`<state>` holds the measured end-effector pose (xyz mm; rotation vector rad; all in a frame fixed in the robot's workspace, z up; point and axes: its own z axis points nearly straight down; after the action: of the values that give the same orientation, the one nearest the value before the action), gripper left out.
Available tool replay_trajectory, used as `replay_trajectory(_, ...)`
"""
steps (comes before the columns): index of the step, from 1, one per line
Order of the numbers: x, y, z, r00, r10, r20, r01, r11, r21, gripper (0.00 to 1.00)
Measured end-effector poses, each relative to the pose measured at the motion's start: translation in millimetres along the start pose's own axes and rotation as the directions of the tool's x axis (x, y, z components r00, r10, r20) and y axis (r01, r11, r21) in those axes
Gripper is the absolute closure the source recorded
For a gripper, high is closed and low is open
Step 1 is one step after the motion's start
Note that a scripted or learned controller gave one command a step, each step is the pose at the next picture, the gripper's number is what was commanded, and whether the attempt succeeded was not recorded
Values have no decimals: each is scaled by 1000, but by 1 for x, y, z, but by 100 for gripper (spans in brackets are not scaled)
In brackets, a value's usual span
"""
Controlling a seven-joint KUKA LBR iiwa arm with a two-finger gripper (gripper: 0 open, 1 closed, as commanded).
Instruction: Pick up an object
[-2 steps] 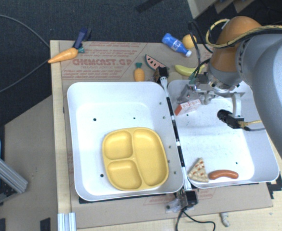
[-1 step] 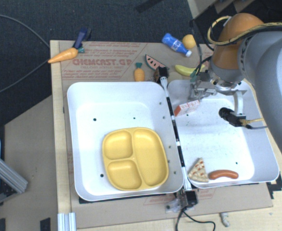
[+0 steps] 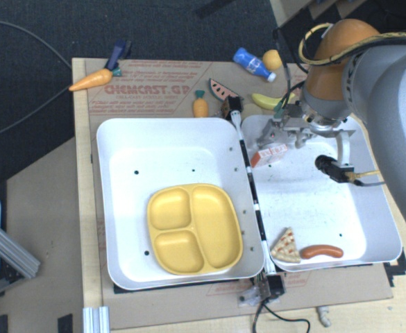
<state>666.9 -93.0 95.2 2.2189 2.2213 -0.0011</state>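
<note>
Two bins (image 3: pixel 119 186), pincer (image 3: pixel 275 144) low.

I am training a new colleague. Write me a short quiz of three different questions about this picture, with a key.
1. True or false: the yellow tray lies in the left bin.
2. Which lies beside the pizza slice in the right bin? A) carrot B) sausage C) bottle
3. Fill in: the gripper is over the right bin's ____ corner, near or far?

Key: 1 true. 2 B, the sausage. 3 far, by a small red and white item.
</note>
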Motion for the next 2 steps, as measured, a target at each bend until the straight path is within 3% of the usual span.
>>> replay_trajectory(2,0,0,10,1000,0,-1,0,1000,2,0)
